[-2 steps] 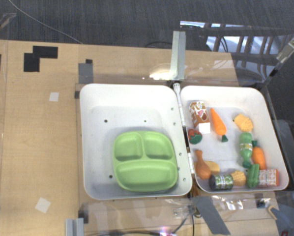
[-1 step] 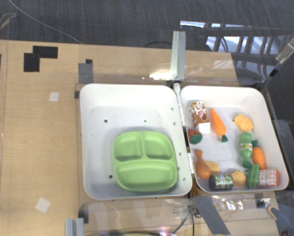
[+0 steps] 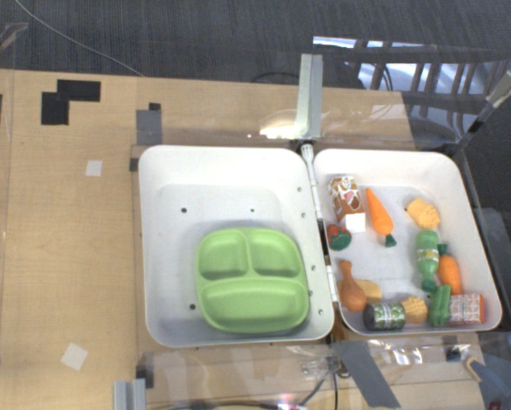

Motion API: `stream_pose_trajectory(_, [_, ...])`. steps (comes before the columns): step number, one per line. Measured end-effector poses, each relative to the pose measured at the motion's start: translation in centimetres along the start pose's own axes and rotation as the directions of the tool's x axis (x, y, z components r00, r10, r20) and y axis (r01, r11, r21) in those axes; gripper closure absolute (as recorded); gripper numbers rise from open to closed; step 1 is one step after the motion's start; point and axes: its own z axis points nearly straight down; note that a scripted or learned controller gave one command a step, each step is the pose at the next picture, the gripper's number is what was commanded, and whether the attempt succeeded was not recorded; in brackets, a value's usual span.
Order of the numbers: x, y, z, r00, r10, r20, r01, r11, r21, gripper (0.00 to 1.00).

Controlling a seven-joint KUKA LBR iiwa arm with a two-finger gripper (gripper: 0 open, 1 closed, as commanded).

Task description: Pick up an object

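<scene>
The toys lie in the right bin (image 3: 461,196), and the carrot (image 3: 378,213) near its middle, apart from its neighbours, looks the likeliest pick: light, rigid, probably slick plastic, best pinched across its thick orange body. The left bin (image 3: 166,190) carries a green divided plate (image 3: 251,278); both bins sit on a pale wooden surface (image 3: 59,246) above dark carpet. The fingers' state cannot be told.

I read no text anywhere | carton (image 3: 345,196) in the right bin (image 3: 461,178), upper left of it: printed pattern, too blurred for me | can (image 3: 384,316) lower centre: label illegible | red box (image 3: 466,308) lower right: print illegible
</scene>
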Motion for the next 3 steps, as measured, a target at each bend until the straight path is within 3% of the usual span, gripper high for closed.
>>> stream_pose_trajectory(1, [-0.8,1.2,1.4,0.999,0.036,-0.001,-0.036,0.999,0.001,1.00])
stream_pose_trajectory(3, [-0.8,1.2,-0.8,1.000,0.007,0.001,-0.007,1.000,0.001,1.00])
